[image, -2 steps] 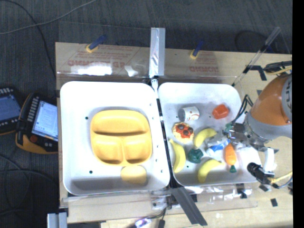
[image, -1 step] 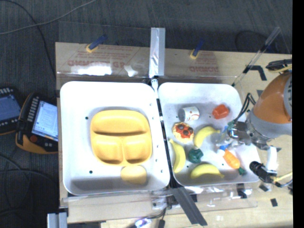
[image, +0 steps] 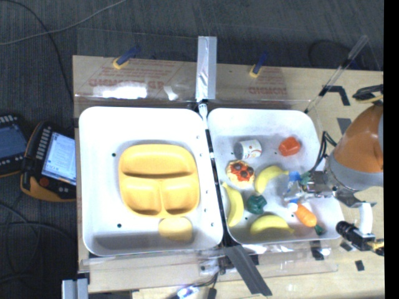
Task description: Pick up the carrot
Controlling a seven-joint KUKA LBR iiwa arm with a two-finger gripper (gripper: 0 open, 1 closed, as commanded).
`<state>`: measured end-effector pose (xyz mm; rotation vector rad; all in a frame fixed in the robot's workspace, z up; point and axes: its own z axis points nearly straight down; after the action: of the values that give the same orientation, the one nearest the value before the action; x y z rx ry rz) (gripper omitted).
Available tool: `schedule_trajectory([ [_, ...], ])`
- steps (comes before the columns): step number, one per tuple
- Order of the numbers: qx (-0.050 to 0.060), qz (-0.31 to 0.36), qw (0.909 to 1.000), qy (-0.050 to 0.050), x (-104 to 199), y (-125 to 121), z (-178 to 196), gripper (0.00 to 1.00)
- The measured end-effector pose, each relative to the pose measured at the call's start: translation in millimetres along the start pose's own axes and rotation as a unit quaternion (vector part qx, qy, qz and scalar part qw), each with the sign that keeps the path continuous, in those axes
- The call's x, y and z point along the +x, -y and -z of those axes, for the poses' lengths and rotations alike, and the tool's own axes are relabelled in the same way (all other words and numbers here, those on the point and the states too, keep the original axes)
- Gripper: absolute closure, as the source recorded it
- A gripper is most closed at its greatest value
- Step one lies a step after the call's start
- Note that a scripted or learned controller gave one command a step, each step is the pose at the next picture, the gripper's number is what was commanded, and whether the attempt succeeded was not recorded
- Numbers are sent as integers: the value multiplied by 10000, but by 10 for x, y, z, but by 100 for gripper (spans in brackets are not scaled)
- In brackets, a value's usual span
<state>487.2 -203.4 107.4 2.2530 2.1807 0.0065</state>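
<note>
Carpet (image: 50,17), dark grey, surrounds the wooden bench (image: 349,86); the left bin (image: 100,167) carries a yellow tray (image: 159,179), the right bin (image: 262,120) a clutter of bananas and toys; the arm (image: 361,151) is cut off at the right; its gripper (image: 298,189) blurs into clutter, grip unreadable; the carrot (image: 305,215) lies just below it.

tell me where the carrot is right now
In the camera view the carrot lies in the right bin, near its lower right corner, just below the end effector and right of a banana.
</note>
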Motion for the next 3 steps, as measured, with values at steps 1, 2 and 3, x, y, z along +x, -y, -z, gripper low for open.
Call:
schedule_trajectory([
  [1,39,-2,10000,-14,5,26,-26,0],
  [2,-22,104,9999,44,349,19,-167,0],
  [3,-38,119,9999,16,379,-5,-70,100],
])
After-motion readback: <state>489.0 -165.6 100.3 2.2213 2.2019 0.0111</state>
